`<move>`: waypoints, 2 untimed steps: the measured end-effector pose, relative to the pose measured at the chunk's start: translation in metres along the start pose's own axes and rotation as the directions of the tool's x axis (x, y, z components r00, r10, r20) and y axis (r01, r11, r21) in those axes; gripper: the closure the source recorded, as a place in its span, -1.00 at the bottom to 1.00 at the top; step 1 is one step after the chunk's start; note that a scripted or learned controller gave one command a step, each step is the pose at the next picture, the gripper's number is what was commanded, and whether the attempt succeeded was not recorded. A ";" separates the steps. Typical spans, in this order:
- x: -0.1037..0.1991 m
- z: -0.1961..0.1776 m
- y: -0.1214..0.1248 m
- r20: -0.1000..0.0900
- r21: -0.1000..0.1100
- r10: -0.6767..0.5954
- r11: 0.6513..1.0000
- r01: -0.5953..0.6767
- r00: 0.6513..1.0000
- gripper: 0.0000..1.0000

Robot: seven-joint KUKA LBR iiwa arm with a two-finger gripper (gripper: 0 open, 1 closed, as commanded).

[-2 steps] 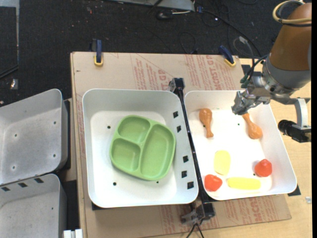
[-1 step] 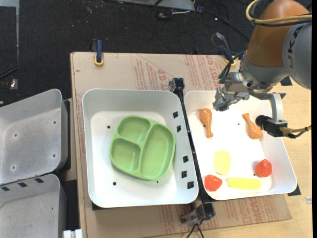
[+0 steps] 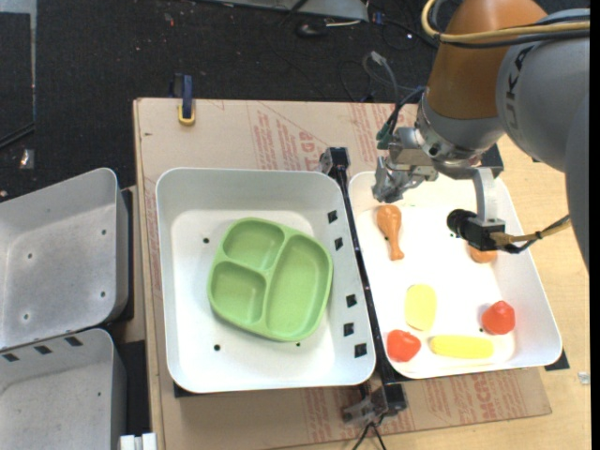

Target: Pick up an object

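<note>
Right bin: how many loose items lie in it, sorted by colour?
Orange: 2, a drumstick-shaped piece and a piece partly behind a black part.
Yellow: 2, an oval and a long piece.
Red: 2, one and another.
Total: 6

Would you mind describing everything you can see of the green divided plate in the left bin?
The green divided plate is pale lime, looks like moulded plastic with a matte finish, and has rounded corners and a raised rim. Ridges split it into three compartments: two smaller ones on its left side and one long one on its right. It lies flat, right side up, turned at a slant, near the middle of the left bin, resting on the bin's white floor. Nothing lies in it and nothing else touches it.
</note>
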State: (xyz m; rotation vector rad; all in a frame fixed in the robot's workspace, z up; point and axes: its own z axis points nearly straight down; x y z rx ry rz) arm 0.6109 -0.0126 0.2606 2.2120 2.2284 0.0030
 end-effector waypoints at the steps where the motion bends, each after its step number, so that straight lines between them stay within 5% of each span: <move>1: 0.051 0.000 0.010 0.000 0.000 0.000 1.000 0.000 1.000 1.00; 2: 0.101 0.026 0.028 0.000 0.001 0.000 1.000 0.000 1.000 1.00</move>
